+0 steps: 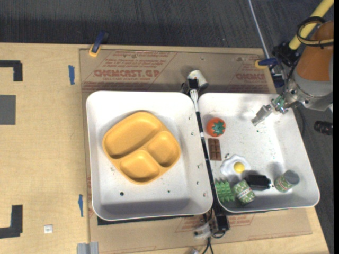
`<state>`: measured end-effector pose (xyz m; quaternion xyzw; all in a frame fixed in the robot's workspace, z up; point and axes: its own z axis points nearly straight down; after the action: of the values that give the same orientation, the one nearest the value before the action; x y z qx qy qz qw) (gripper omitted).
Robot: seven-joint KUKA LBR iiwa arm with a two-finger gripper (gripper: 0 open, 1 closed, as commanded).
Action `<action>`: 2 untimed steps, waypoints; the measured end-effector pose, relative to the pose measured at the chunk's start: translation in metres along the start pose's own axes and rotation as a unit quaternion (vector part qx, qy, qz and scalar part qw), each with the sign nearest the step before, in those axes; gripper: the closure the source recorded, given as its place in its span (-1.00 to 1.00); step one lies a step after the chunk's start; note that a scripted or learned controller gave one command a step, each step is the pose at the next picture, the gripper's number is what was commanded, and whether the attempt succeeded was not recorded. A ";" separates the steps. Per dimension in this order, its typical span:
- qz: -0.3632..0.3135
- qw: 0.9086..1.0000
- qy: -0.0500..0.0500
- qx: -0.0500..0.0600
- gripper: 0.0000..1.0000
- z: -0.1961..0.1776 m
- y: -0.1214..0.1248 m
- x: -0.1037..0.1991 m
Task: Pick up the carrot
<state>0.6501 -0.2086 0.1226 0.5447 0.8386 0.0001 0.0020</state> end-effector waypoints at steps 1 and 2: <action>0.111 0.994 0.002 0.002 -1.00 -0.019 -0.100 0.115; 0.042 0.999 0.001 0.000 -1.00 -0.004 -0.052 0.146</action>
<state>0.5436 -0.0965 0.1263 0.5793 0.8151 0.0005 0.0011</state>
